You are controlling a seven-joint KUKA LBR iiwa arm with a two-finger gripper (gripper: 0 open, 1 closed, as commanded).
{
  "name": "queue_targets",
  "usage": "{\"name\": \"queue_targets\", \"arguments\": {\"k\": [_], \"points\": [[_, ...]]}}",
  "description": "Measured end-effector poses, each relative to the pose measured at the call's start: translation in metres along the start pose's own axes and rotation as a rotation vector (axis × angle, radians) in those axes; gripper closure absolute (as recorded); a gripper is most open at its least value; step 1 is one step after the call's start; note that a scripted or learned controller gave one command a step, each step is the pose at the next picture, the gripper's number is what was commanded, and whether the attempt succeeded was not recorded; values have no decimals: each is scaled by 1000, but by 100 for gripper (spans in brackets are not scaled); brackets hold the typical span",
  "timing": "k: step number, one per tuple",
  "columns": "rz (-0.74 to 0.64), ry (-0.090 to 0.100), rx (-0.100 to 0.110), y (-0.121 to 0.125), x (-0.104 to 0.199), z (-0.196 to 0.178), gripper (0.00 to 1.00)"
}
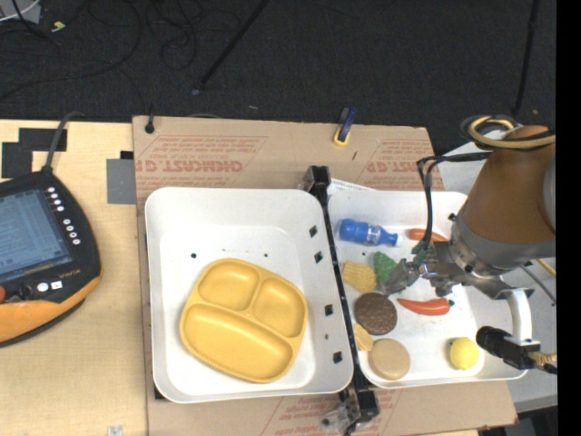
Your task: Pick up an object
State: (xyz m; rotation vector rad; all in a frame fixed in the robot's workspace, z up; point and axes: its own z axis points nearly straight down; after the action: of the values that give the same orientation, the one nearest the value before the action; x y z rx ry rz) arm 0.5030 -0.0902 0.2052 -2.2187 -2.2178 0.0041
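My gripper (410, 274) hangs low over the middle of the right bin (495, 371), reaching in from the right under the orange wrist band. Its tip sits just right of a green toy (385, 266) and above a red chili pepper (423, 306). Around it lie a blue bottle (367, 233), a yellow corn piece (359, 275), a brown round disc (375, 314), a tan round disc (390, 358), a yellow lemon (464, 353) and an orange carrot (427, 235), partly hidden by the arm. Nothing is seen held.
The left bin (182, 216) holds a yellow divided plate (243, 318). A black clamp bar (332, 280) runs between the bins. A teach pendant (36, 252) lies at the far left of the bench. A cable (427, 198) loops above the wrist.
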Motion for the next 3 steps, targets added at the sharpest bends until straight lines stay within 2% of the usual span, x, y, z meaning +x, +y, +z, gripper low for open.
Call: {"name": "queue_targets", "arguments": {"k": [1,2,3], "points": [[3,1,3,0,-1,-10,100],[-3,2,0,-29,36,-24,100],[-6,1,-8,-27,85,-84,100]]}}
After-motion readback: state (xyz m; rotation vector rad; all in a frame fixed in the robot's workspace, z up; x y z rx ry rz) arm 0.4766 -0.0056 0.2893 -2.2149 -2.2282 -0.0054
